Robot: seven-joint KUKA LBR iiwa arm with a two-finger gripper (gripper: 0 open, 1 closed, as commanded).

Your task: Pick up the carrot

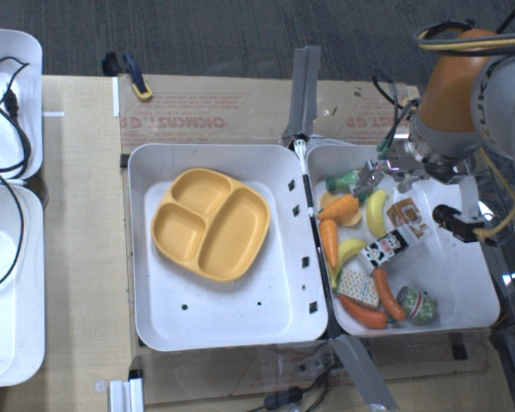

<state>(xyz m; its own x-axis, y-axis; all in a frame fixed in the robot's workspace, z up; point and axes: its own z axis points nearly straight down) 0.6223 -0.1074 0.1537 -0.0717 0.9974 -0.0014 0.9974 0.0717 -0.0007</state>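
My tool [371,177]: far end of right bin [472,316], grip state I cannot tell (too blurred).
Carrot [329,240]: left side, beside banana [377,212].

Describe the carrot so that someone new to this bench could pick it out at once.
Start at the right white bin, the one crowded with toy food. Along its left wall, below the gripper, lies the carrot, long and pointing downward. It is plain orange and tapered, unlike the yellow bananas beside it and the red sausages lower down.
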